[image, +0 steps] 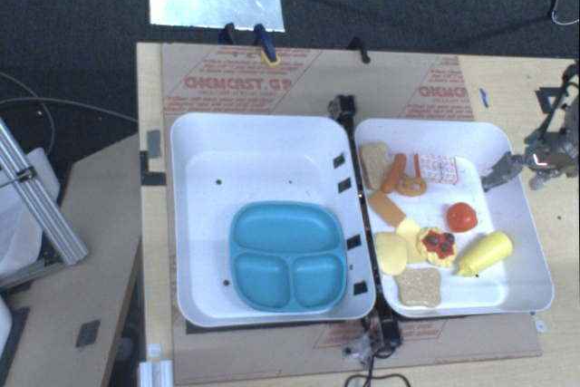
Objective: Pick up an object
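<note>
Toy food (pixel 426 231) heaped in right bin (pixel 521 222), frame right, within arm's reach; gripper (pixel 507 169) at bin's right rim, finger state unclear; nothing held.

Cool, even light, slightly soft; glare whitens both bins (pixel 272 140).

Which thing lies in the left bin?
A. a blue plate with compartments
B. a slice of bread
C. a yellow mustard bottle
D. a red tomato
A: the blue plate with compartments sits in the left bin, while the tomato, the mustard bottle and the bread slice all lie in the right bin.
</note>
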Controlling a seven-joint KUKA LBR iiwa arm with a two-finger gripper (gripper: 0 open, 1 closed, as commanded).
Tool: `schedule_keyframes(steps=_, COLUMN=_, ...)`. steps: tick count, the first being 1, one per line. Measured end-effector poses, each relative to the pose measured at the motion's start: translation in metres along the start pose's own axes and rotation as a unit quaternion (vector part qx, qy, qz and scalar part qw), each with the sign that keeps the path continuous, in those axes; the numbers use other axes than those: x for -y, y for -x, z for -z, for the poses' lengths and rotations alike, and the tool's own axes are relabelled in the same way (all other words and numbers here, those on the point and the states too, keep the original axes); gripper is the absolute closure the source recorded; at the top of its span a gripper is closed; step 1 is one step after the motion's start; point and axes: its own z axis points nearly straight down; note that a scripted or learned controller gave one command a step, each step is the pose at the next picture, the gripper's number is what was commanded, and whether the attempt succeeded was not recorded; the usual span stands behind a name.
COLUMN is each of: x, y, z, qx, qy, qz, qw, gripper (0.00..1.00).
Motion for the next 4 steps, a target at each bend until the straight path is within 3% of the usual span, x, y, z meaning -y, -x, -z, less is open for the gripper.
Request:
schedule_keyframes(steps=1, x=0.027, y=0.005, z=-0.103, qx=-0.002, qy=-0.005, qz=-0.002, qw=1.0, gripper=0.0)
schedule_keyframes(steps=2, x=-0.003, y=0.005, z=-0.165, qx=0.0, qy=-0.001, qz=0.001, qw=1.0, gripper=0.0)
schedule_keyframes(steps=3, x=-0.003, y=0.005, z=-0.151, qx=0.0, qy=0.001, qz=0.0, qw=1.0, gripper=1.0)
schedule_keyframes(steps=4, x=-0.08, y=-0.128, z=-0.162, qx=-0.003, qy=0.003, qz=0.007, qw=1.0, gripper=1.0)
